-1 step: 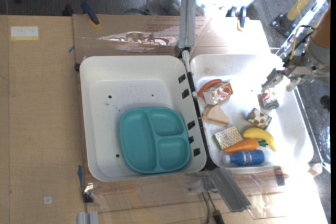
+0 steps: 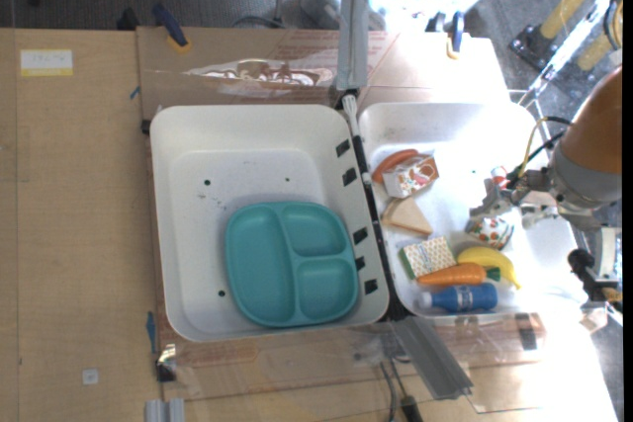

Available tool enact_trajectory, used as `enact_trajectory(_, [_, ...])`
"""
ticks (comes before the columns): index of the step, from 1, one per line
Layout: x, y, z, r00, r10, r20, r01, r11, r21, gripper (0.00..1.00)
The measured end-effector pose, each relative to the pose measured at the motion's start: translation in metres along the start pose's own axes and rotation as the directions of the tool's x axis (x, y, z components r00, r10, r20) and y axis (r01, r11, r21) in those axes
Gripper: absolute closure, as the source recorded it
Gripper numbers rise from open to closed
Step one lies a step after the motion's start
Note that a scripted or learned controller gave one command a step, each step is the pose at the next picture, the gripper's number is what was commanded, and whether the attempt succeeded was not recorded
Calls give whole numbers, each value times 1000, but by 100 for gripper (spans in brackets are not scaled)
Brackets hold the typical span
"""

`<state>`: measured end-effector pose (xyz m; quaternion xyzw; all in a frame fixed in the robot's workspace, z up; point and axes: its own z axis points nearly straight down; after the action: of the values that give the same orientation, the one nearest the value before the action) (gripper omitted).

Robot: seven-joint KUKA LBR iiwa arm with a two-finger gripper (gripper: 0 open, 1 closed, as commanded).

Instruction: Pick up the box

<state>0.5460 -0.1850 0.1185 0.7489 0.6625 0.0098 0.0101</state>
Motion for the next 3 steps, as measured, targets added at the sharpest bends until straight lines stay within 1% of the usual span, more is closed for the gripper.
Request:
enact_trajectory(1, [11, -65, 27, 986, 168, 6, -168, 986, 14, 0])
enact_trajectory(2, [55, -72, 27, 951, -309, 0, 309, 951, 16, 0])
enact_trajectory(3, [54, -69, 15, 952, -306, 4, 306, 952, 8, 100])
